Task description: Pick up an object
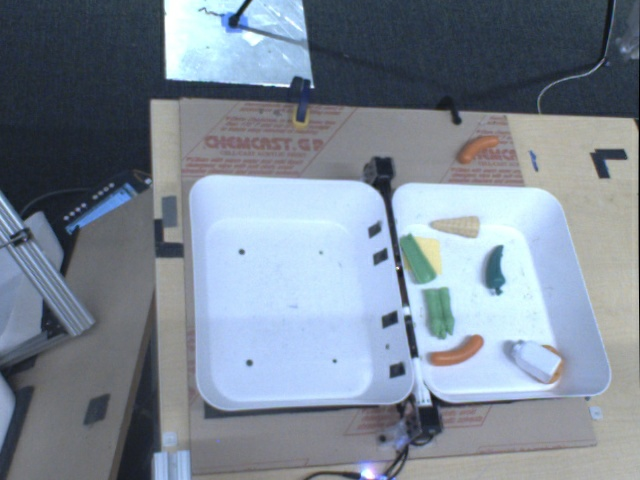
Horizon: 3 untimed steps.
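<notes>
The objects to pick lay in the right-hand white bin point(572, 258), seven of them, spread apart over its floor. Nearest the bin's front edge an orange toy sausage point(456, 350) lay almost level, and to its right, in the front right corner, sat a white piece with a brown edge point(537, 360). Just behind the sausage lay a green ridged vegetable piece point(438, 311). Behind that, close to the wall shared with the other bin, a longer green piece point(420, 256) lay at a slant, overlapping the edge of a pale yellow block point(432, 247). A tan cone point(455, 227) lay on its side near the back wall, its tip pointing left. A dark teal toy point(495, 268), too small to name, lay to the right of the yellow block, well apart from the others.

The left-hand white bin point(290, 183) touched the right one along a seam marked by small black clips point(380, 258). Both bins rested on a brown cardboard sheet point(260, 140) printed in red. A second orange sausage point(478, 149) lay on that sheet behind the right bin, outside it. At the sheet's back edge stood a yellow and blue clamp point(299, 103), and beyond it a shiny silver sheet point(235, 28) lay on the dark floor. An aluminium frame point(40, 278) showed at the far left.
</notes>
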Tool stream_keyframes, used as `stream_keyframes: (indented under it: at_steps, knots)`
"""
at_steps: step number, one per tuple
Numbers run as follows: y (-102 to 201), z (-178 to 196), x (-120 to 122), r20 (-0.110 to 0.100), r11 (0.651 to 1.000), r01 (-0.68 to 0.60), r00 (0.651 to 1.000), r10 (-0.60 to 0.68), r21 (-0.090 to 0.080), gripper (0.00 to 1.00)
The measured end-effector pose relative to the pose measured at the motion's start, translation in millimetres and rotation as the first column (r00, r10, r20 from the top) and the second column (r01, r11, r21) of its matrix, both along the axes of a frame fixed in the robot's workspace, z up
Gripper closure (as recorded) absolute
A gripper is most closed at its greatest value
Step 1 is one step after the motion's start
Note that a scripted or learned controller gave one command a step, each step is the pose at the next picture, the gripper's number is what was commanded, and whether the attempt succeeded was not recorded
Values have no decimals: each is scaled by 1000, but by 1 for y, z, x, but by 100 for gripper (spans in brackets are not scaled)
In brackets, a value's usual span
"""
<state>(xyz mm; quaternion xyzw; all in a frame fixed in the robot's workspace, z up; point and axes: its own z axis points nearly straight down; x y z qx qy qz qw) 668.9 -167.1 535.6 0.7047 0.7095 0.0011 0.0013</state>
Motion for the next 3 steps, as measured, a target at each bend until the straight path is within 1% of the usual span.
stream_keyframes:
  at_steps: [1, 2, 3]
  knots:
    - [-41, 0, -1, 0, 1000, 8, 1000, -8, -3, 100]
    - [-35, 0, 0, -1, 1000, 4, 1000, -4, -1, 100]
    - [-3, 0, -40, -2, 1000, 1, 1000, -1, 1, 100]
